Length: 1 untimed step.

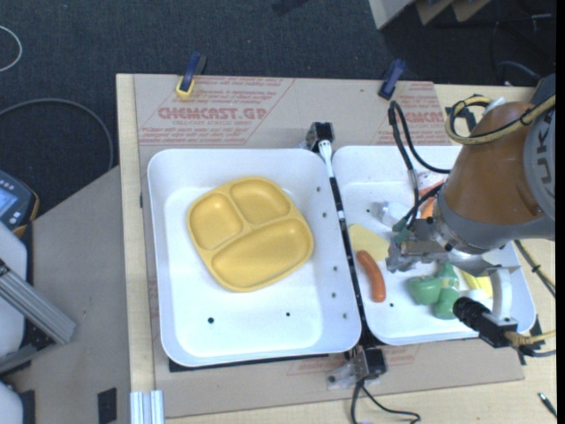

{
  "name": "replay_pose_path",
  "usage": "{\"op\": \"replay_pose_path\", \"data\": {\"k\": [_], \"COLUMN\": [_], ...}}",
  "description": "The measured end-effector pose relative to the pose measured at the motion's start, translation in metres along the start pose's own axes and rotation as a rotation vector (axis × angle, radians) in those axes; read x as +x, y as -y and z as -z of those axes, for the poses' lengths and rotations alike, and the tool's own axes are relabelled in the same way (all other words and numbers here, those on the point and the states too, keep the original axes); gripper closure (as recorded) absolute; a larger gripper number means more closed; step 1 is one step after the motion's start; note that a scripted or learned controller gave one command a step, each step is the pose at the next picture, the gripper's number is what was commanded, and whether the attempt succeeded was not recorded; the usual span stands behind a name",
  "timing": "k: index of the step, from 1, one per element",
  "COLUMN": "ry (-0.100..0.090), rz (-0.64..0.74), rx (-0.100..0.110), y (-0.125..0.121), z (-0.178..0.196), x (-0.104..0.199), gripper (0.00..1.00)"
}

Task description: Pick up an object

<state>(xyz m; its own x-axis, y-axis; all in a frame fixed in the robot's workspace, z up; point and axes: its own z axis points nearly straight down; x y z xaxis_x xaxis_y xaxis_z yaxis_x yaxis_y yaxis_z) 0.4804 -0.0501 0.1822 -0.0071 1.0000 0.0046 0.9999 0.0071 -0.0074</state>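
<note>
Yellow divided plate (251,232) in the left bin (168,263); tool (408,256) low over the right bin (380,321), near an orange sausage (372,275).

You have a yellow divided plate (251,233) lying in the left bin (168,237); blue clamps (190,73) grip the table's (265,104) far edge; dark carpet (132,25) lies beyond.

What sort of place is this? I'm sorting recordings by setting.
Probably a robotics lab workbench, not a kitchen. Two shallow white plastic bins sit on a taped cardboard sheet held by clamps; a grey and orange robot arm reaches over toy food like the orange toy sausage and a yellow divided plate.
</note>
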Motion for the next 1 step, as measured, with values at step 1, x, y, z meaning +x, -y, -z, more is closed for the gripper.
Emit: {"op": "replay_pose_path", "data": {"k": [1], "ry": [0.001], "rz": [0.005], "rx": [-0.021], "y": [-0.0001], "z": [0.1159], "x": [0.0819], "gripper": [1.00]}}
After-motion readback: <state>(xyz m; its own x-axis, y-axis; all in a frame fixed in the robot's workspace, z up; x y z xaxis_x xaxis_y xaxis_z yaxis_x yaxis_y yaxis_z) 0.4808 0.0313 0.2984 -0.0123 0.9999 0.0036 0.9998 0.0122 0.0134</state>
